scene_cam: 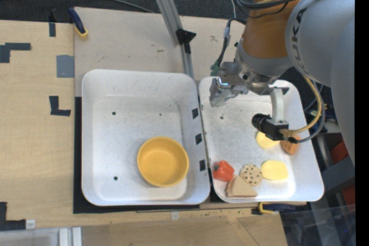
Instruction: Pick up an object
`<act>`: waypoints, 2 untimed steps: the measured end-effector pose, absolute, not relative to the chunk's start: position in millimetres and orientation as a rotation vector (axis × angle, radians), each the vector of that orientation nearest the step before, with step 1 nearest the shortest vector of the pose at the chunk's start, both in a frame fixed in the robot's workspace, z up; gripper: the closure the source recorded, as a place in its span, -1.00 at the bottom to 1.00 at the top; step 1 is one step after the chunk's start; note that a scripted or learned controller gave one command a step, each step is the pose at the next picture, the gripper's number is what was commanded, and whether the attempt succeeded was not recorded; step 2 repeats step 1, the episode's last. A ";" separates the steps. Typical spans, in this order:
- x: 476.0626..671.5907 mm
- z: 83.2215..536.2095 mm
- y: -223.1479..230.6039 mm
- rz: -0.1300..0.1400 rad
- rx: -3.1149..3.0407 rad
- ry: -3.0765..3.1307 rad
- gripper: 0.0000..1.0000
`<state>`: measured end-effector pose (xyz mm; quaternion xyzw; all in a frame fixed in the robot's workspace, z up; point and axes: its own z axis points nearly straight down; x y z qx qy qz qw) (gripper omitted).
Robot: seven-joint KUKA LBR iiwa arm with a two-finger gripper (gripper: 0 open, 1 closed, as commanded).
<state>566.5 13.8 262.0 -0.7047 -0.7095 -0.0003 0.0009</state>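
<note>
Wooden table [34, 124] boards carry two shallow white plastic bins: the left bin [92, 141] holds a round yellow bowl [163, 161], the right bin [222, 129] a cluster of small toy foods along its near edge. The end effector [222, 92] hangs over the right bin's far left corner, nothing between its fingers; how wide they stand, I cannot tell. A good pick likely means descending squarely over one isolated piece. The red lumpy toy [223, 170] lies well apart from it, toward the near rim.
</note>
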 end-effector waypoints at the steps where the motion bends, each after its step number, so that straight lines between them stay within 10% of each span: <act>1: 593.7 251.7 59.3 0.001 -2.214 -2.227 1.00; 2: 593.7 251.7 59.3 0.001 -2.214 -2.227 1.00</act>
